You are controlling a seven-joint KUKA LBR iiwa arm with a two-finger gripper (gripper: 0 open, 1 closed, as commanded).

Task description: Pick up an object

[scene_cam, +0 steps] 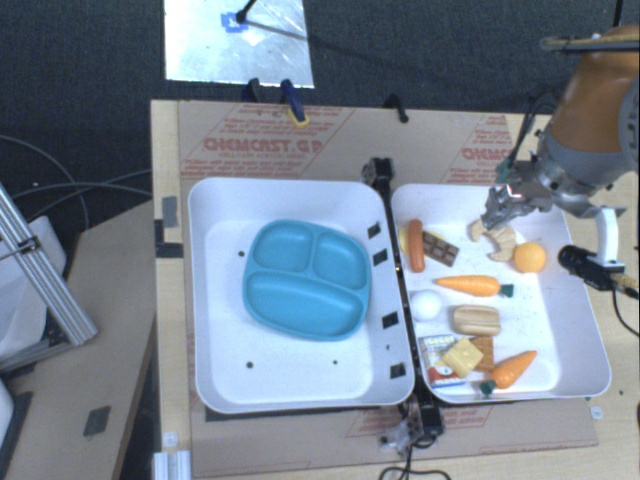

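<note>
Beige food piece at right bin's far end, beneath tool; tool opening: cannot tell. Orange ball just beside piece: risk of nudging it, or off-centre pinch and slip.

right bin crowded with toy food, blue tray fills left bin centre, bare margins around it

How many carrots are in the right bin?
2. One carrot lies near the middle of the right bin, below the orange ball. The other carrot lies near the front edge, tilted. More may be hidden under the gripper.
</note>
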